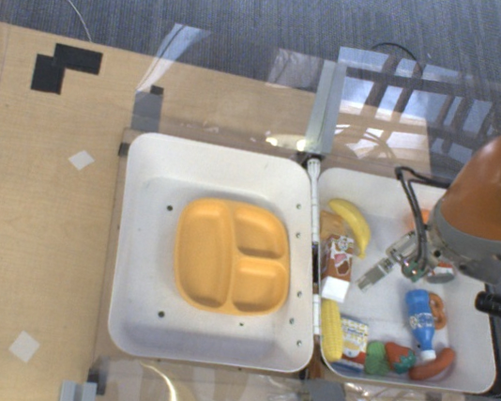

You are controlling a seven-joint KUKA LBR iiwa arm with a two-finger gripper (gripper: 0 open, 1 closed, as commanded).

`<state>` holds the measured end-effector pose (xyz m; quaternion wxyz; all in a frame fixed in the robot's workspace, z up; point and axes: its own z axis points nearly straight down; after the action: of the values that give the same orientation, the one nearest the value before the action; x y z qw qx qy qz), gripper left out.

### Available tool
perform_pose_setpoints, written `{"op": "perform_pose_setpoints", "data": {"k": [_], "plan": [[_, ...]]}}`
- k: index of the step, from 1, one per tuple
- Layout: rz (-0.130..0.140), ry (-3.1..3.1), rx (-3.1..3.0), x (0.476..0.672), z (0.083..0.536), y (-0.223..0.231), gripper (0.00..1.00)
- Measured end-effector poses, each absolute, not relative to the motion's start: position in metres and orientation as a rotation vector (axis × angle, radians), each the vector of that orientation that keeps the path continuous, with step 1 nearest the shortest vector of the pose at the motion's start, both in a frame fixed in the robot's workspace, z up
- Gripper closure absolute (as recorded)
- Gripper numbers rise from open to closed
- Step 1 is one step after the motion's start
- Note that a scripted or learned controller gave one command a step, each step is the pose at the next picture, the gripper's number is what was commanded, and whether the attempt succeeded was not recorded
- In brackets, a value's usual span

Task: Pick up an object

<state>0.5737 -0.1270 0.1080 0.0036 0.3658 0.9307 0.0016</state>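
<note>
My gripper (407,272) hangs over the middle of the right bin (480,376), below the orange band of the arm (479,200). Its fingers are spread, one fingertip (372,277) pointing down-left, and nothing sits between them. Around it lie a banana (350,221), a brown bread piece (335,230), a small carton (341,255), a white block (335,290), a corn cob (331,327), a blue bottle (418,318), a pretzel (439,308), a sausage (437,364), a green vegetable (378,359) and a flat packet (353,336).
The left bin (132,313) holds a yellow divided plate (233,257). A metal divider (313,224) runs between the two bins. Cables (412,203) trail from the arm over the right bin's back edge.
</note>
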Motion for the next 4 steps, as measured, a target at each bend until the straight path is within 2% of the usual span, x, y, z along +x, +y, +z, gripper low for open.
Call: {"op": "perform_pose_setpoints", "data": {"k": [1,2,3,4], "plan": [[0.004,2.803,1.393,0.631,0.088,-0.113,0.00],[-0.001,2.881,1.273,0.663,0.089,-0.128,0.00],[0.006,2.862,1.253,0.668,0.103,-0.127,1.00],[0.013,2.705,1.563,0.635,0.257,-0.090,1.00]]}}
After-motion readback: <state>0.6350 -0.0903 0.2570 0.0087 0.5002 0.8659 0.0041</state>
